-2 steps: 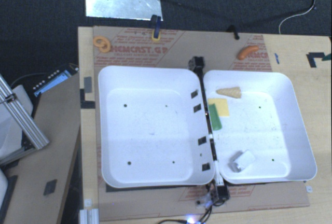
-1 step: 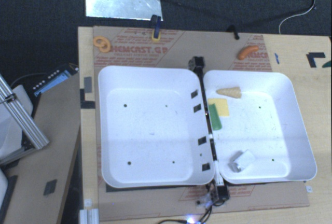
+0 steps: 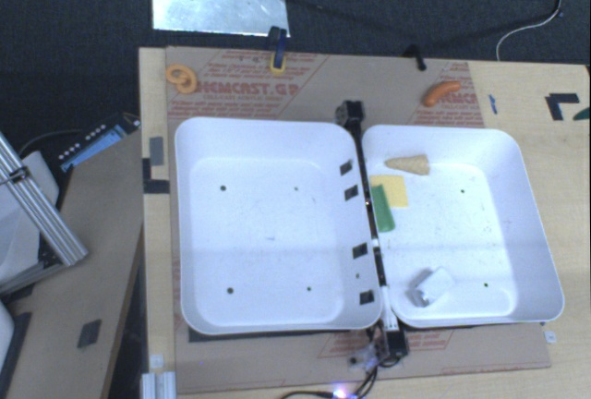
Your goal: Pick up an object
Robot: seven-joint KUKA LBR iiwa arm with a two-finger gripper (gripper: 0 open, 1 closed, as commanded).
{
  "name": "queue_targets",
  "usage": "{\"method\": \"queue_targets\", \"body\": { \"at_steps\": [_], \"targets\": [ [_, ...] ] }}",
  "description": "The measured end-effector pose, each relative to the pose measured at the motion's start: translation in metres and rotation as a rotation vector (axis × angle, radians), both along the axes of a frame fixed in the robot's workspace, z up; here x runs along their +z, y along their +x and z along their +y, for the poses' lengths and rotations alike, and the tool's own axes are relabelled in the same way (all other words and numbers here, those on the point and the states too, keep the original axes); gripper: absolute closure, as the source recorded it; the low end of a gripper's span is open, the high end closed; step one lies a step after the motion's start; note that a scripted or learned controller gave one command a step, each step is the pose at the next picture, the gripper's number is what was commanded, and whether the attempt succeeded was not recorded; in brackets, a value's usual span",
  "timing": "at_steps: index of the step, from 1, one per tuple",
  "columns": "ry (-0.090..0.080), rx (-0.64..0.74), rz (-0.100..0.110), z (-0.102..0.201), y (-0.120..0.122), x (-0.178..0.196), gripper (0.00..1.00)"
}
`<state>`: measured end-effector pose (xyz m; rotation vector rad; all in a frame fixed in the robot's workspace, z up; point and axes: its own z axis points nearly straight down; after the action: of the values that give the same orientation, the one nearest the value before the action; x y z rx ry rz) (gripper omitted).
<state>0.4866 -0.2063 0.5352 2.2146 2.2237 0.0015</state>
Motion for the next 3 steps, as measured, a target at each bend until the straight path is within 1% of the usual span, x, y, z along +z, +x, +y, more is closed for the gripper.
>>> {"method": "queue_targets", "body": {
  "at_steps": [3],
  "targets": [
    [0.000,0.000,0.000,0.0000,0.0000,0.0000,1.00]
  ]
}}
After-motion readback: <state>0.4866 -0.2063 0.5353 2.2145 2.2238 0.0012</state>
